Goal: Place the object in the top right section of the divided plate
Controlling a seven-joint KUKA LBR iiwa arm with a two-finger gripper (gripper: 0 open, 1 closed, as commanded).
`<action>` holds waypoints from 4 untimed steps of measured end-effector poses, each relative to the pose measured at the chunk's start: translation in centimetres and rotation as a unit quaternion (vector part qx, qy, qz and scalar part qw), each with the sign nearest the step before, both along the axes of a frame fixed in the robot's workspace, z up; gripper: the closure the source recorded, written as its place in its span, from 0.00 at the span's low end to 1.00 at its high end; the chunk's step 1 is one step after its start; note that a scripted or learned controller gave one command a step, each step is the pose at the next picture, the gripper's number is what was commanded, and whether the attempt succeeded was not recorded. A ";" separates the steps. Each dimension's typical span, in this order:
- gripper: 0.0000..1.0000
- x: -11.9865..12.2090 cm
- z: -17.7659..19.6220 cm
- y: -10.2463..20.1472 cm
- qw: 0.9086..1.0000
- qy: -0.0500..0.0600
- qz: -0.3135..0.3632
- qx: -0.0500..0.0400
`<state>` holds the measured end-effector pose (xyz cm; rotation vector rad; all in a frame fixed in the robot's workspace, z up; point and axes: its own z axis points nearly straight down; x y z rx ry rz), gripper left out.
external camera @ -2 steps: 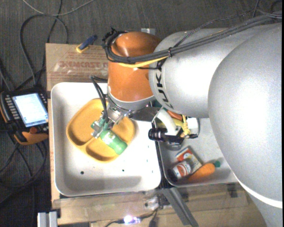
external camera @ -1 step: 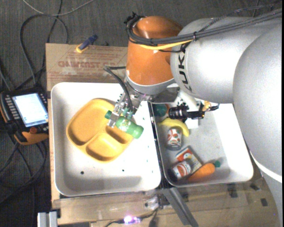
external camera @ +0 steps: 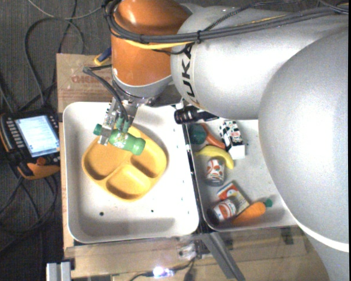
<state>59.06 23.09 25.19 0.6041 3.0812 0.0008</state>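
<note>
Loomed nearest: grey arm, reaching left over the yellow divided plate. Clenched gripper on a green bottle, held crosswise above the plate's upper edge, long axis slanting down-right.

A glossy yellow plastic divided plate sits in a smooth white plastic bin. At the plate's upper edge lies a shiny green plastic bottle. Above it, the arm's orange band and grey shell look smooth and semi-gloss.
</note>
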 end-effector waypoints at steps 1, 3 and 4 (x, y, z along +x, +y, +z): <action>1.00 -7.9 -2.7 -5.9 1.000 0.002 -0.006 -0.001; 1.00 -10.7 -0.2 -1.9 0.996 0.002 0.087 0.000; 0.00 -10.7 -0.2 -1.8 0.996 0.002 0.088 0.000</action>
